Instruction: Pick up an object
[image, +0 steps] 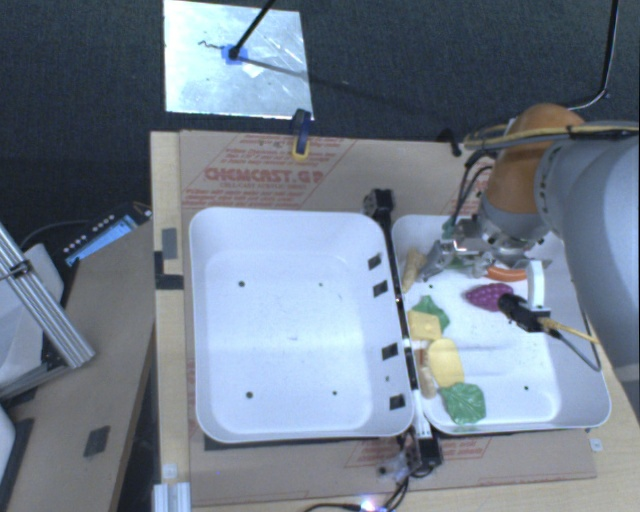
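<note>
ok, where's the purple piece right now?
In the camera view, the purple piece lies in the right bin, toward its far side, just below the gripper and an orange piece.

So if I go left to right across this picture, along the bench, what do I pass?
Left bin → black clips between the bins → yellow pieces → purple piece → right bin's far rim.

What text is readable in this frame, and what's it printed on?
"CHEMCAST GP": large red letters on the flat brown cardboard sheet under the two shallow white bins.
Smaller red print lines on the same sheet, above that brand, at its upper right, and along the front edge: too small and blurred to read.
Pale marks on the dark handheld device with a blue edge at left: unreadable.
</note>
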